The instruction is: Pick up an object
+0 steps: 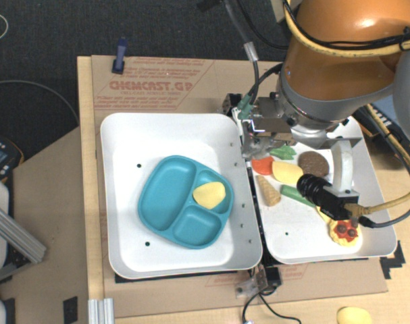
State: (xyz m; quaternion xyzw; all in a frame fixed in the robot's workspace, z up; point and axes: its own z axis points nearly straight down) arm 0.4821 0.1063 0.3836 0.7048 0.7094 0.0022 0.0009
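Observation:
My gripper [262, 135] hangs over the back left corner of the right bin [306, 248], close to the wall between the two bins. Just in front of it lie a red-orange piece [261, 165], a green leaf-shaped piece [282, 153], a pale yellow piece [286, 173] and a brown round biscuit [313, 162]. Further forward are a beige cone [269, 191], a green stick [294, 194] and a pizza slice [344, 232]. In the left bin [123, 154], a teal divided plate [167, 198] carries a yellow oval piece [209, 194].
The arm's large orange and grey body covers the back right of the right bin. A white curved item [342, 167] lies at that bin's right side. A blue clip [119, 56] sits on the cardboard behind the bins. Another yellow thing [352, 314] lies off the bench, bottom right.

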